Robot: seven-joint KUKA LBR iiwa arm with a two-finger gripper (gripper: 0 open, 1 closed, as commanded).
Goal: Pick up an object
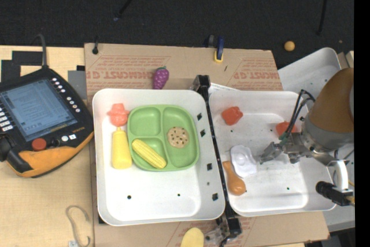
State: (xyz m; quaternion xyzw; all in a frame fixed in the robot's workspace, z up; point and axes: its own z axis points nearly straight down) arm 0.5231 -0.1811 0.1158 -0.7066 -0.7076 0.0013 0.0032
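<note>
Hovering in the right bin [289, 196], hand [267, 154] beside white cup [243, 160]; grip unclear.

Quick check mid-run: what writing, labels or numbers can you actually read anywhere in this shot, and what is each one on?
Red lettering on the cardboard sheet behind the bins, left half: printed upside down, too blurred to read with confidence.
The same red lettering on its right half, near: also upside down and unreadable.
Screen of the handheld control pad: rows of text, too small to read.
Buttons on the pad: markings too small to read.
</note>
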